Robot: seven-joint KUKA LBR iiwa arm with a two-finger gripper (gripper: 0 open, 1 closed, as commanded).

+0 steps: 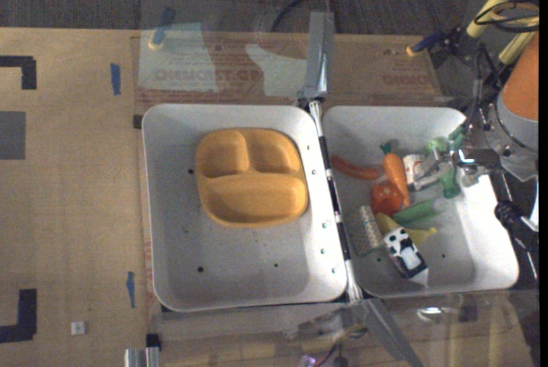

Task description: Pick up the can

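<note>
Two white bins sat side by side on the bench. The left bin (171,211) carried an orange divided plate (251,177), lying flat toward its upper half. The right bin (479,254) held a loose cluster of small items in its middle. The can (417,170), read as the small white piece with red marking, lay on its side at the upper right of that cluster, touching or just beside the carrot (396,173). A thin red chili (354,168) lay left of the carrot and a red piece (387,198) just below it. Lower down were a grey ribbed object (367,230), a yellow piece (402,227), a green stick (419,212) and a black-and-white carton (405,254). The arm (524,96) came in over the right rim, with the gripper (455,166) low over the bin, just right of the can and among pale green items (440,146). How far the gripper stood open could not be told at this slant, and nothing could be seen held in it. The can rested on the bin floor.
</note>
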